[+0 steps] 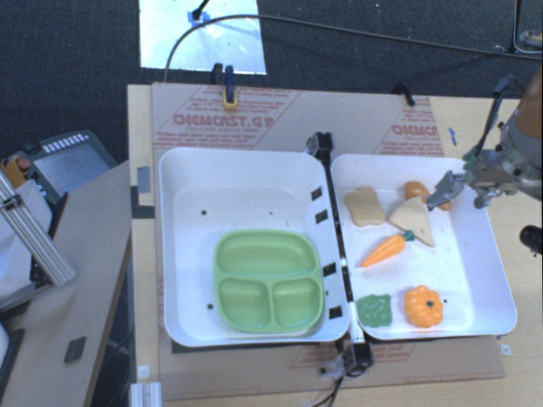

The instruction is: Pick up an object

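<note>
The right bin holds several toy foods: a tan bread slice, a small orange ball, a pale cheese wedge, a carrot, a green leafy piece and an orange pumpkin. My gripper hangs over the bin's far right part, just right of the orange ball and the cheese wedge. Its two fingers are spread open, with nothing between them. The left finger lies close to the orange ball.
The left bin holds a green divided plate near its front. A black divider with clips runs between the bins. Grey equipment stands off the bench to the left.
</note>
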Controlling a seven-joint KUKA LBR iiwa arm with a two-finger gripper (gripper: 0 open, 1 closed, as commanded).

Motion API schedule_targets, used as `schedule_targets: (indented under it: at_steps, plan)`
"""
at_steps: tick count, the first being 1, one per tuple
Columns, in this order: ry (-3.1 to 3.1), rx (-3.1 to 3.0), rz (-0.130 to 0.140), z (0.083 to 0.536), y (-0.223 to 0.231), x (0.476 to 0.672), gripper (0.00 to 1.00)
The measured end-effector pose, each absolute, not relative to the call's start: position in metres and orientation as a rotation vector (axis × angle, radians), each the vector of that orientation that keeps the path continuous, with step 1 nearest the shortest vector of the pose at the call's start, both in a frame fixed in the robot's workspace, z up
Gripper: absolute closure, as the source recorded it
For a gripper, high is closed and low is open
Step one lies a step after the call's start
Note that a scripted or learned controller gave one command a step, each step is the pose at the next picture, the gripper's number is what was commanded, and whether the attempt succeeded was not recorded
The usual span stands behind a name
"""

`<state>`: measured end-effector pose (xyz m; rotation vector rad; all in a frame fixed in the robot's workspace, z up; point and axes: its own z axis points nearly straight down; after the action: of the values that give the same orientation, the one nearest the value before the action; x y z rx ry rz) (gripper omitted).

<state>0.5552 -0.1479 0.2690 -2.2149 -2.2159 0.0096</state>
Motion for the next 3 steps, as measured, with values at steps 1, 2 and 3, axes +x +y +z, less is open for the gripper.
schedule_targets:
  at_steps: [1, 2, 3]
  plan:
    - [-2.226, -2.219, -0.001, 0.275, -0.147, 0.557, 0.0]
    - [-2.221, -2.219, 0.002, 0.233, -0.145, 0.56, 0.0]
    - [-2.221, -2.219, 0.002, 0.174, -0.144, 0.567, 0.0]
